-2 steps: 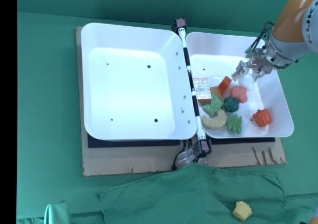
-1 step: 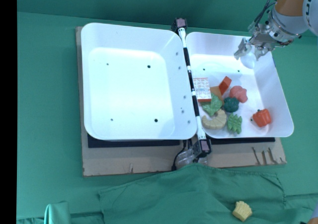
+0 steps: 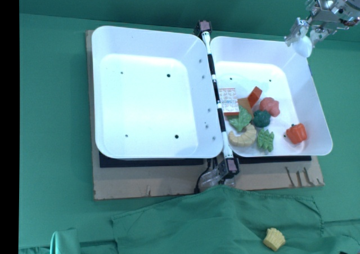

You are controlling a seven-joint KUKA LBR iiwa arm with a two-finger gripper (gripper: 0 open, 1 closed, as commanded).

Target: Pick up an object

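My gripper [image 3: 305, 38] hangs over the far right corner of the right bin [image 3: 315, 106], raised above the rim. A small white rounded object [image 3: 303, 47] sits between its fingertips, and the fingers look shut on it. In the right bin's near half lies a cluster of toy foods: a red and white box [image 3: 228, 101], an orange-red block [image 3: 254, 96], a pink piece [image 3: 270, 106], a dark green broccoli [image 3: 261, 119], a green leafy piece [image 3: 242, 119], a tan croissant [image 3: 243, 137], another green leaf [image 3: 265, 140] and an orange pepper [image 3: 296, 133].
The left bin [image 3: 101, 84] adjoins the right one along a central divider bar [image 3: 214, 81]. Both stand on a cardboard sheet [image 3: 140, 185]. Crumpled green cloth [image 3: 214, 219] covers the front, with a yellow toy [image 3: 274, 239] lying on it.
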